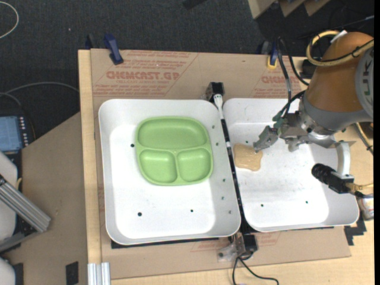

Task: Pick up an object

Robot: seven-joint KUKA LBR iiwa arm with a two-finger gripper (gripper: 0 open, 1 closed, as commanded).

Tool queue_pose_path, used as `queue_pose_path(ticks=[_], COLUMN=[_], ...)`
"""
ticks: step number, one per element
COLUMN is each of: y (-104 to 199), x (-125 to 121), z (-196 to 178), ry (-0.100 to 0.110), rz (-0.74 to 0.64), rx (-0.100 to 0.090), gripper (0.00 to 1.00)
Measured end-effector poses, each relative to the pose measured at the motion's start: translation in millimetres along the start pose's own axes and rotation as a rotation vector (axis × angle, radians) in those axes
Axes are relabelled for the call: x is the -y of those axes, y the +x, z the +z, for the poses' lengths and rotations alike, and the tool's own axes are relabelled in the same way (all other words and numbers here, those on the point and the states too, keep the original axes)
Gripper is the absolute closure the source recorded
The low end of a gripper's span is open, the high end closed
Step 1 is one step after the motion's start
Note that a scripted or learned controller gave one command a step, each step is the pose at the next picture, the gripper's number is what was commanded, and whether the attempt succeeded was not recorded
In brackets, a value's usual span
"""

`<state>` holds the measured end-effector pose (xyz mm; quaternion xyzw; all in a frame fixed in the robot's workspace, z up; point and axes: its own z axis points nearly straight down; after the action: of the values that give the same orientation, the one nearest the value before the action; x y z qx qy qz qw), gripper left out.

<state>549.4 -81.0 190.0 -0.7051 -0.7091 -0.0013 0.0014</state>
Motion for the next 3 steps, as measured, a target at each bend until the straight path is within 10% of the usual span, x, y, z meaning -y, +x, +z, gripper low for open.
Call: queue_pose_path(ticks=[2, 3], y=[180, 215], x=[49, 70], z=[-25, 110], ry=[-0.002, -0.002], rz=[-0.003, 0.003], rx=[0.001, 0.003], gripper=[0.00, 0.00])
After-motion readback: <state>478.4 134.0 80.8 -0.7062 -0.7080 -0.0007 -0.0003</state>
